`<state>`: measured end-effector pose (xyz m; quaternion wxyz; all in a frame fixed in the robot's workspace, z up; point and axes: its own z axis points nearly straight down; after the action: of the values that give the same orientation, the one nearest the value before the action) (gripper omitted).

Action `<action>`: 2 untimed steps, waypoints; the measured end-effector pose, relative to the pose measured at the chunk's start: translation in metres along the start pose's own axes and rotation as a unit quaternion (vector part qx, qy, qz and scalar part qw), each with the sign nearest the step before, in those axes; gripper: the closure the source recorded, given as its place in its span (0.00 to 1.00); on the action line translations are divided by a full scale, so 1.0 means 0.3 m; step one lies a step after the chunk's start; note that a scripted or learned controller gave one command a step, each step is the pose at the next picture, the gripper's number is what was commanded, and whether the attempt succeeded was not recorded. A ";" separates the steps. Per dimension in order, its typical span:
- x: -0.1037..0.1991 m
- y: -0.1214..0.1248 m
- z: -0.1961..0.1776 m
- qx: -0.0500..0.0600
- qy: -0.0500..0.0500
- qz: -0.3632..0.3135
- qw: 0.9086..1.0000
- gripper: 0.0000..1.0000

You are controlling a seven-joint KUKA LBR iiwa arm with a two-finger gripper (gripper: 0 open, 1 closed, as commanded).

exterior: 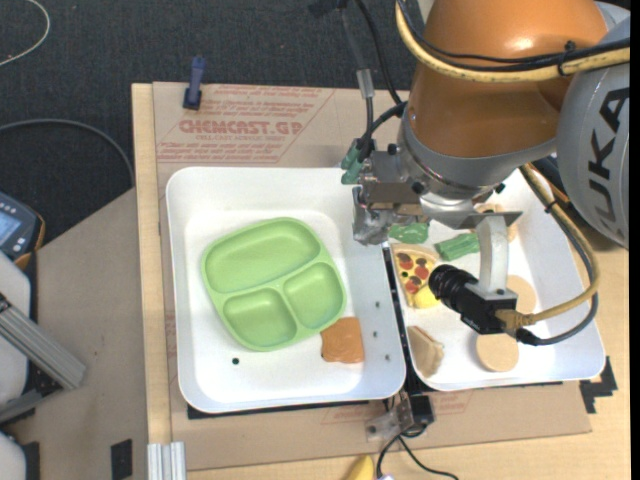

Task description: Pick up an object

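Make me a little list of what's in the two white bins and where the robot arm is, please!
left bin: holds a green divided plate and an orange-brown toy food piece beside the plate's lower right corner
right bin: holds a toy pizza slice, green pieces, a tan wedge and a tan round piece
arm: reaches in from the right, above the right bin
gripper: low over the edge where the bins meet
held object: cannot tell
under the bins: a brown board with red print

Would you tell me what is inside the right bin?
The right bin holds a pizza slice, green pieces and tan pieces. The arm covers its far part.
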<state>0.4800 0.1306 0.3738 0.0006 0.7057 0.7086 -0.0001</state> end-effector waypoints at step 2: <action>0.069 -0.004 0.699 0.002 0.001 0.003 1.000 1.00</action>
<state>0.4788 0.1512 0.1640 -0.0017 0.7077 0.7066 -0.0007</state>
